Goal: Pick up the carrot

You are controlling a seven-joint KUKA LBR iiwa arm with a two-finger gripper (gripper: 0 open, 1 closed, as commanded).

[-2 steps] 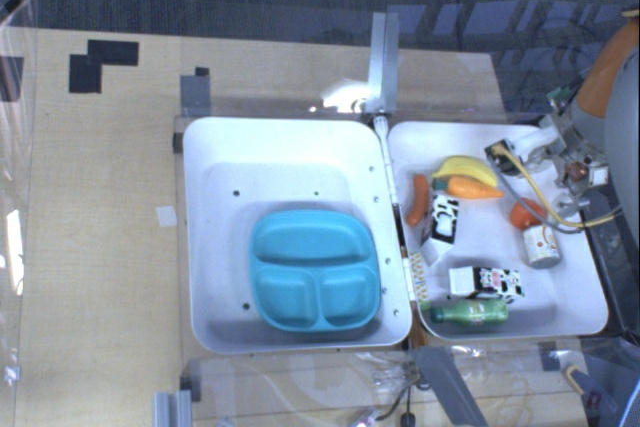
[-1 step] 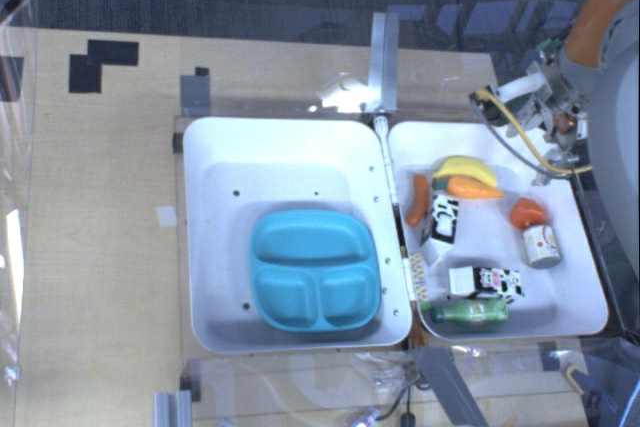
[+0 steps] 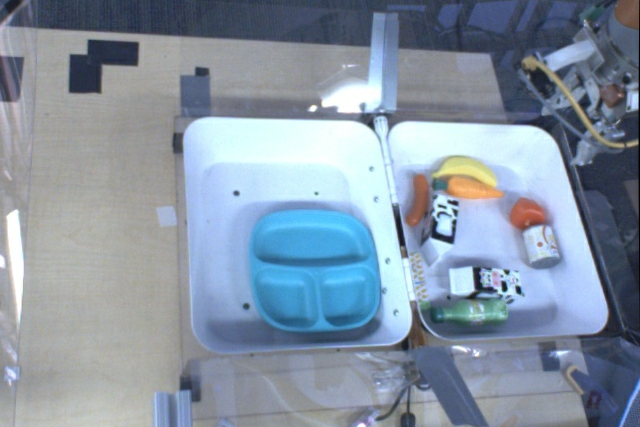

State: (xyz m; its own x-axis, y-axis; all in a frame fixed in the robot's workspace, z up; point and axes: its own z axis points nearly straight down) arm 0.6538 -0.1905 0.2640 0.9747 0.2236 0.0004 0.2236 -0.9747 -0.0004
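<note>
The carrot (image 3: 474,187) is orange with a small green stub at its left end. It lies on its side in the back half of the right bin (image 3: 570,177), just in front of a yellow banana (image 3: 468,169) and touching it. My gripper (image 3: 590,87) hangs at the view's upper right, among yellow cables, beyond the bin's back right corner. It is well apart from the carrot, and nothing shows in it.
The right bin also holds a red sausage-like piece (image 3: 419,200), a black-and-white carton (image 3: 443,220), a red fruit (image 3: 527,211), a small can (image 3: 541,246), a cow-patterned carton (image 3: 487,282) and a green bottle (image 3: 470,313). A blue divided plate (image 3: 315,270) lies in the left bin (image 3: 215,215).
</note>
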